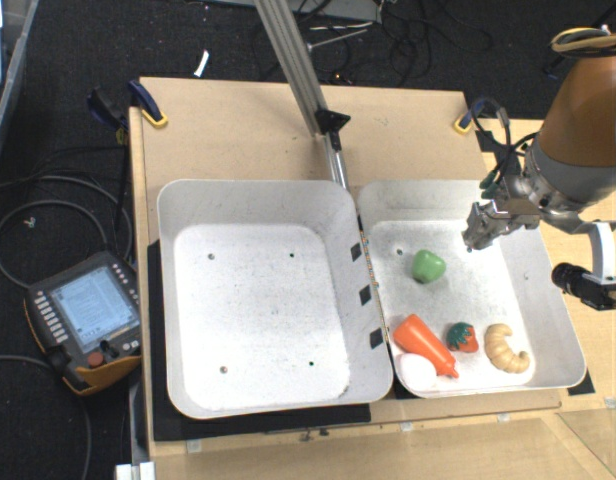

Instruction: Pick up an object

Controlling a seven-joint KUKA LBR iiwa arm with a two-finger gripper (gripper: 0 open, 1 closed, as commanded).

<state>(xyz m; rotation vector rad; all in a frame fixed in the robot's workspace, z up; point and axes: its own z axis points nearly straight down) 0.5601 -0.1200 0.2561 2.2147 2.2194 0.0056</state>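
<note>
Four objects lie in the right bin (548,298): a green ball (428,265) mid-bin, then an orange carrot (425,344), a small red-and-green piece (463,337) and a tan croissant (507,348) along its near side. Right of the ball, over the bin's far part, hangs the end effector (481,230), grasping nothing visible; its opening cannot be judged.

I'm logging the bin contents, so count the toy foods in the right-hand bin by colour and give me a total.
Green: 1, the green pepper
Orange: 1, the carrot
Red with a green top: 1, the strawberry
Tan: 1, the croissant
Total: 4, all in the right bin
</note>
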